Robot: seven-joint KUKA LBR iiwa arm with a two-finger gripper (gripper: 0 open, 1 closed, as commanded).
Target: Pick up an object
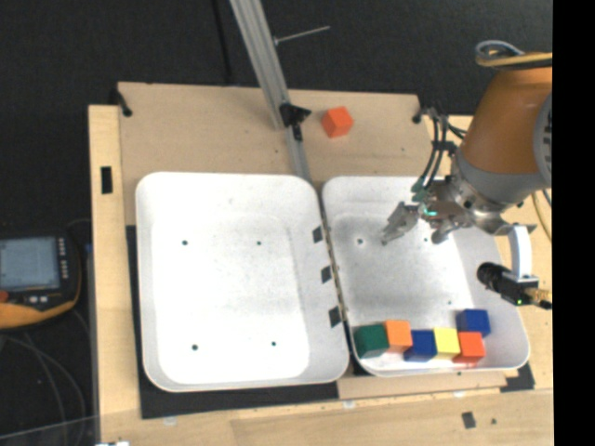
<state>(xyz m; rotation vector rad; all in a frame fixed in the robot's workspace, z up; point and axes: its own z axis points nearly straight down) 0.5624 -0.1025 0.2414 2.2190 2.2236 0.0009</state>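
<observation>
- Claw (416, 226) hangs over the right bin (372, 203), above its upper half; I see its two fingers splayed wide with nothing between them.
- Below it the right bin's floor is bare; the blocks are well apart from the claw, bunched along that bin's near wall.
- From the right bin's near-left corner I count: green block (370, 339), orange block (399, 333), blue block (421, 343), yellow block (447, 341), then a red-orange block (471, 345) with another blue block (475, 321) just behind it. They sit touching or nearly so.
- One orange cube (337, 122) lies on the table (204, 128), beyond the right bin's far wall.
- I judge this as the approach step: nothing is picked yet.
- Next move, as I see it, calls for travelling toward the right bin's near wall and descending on an end block, since the tight row leaves little room for fingers.
</observation>
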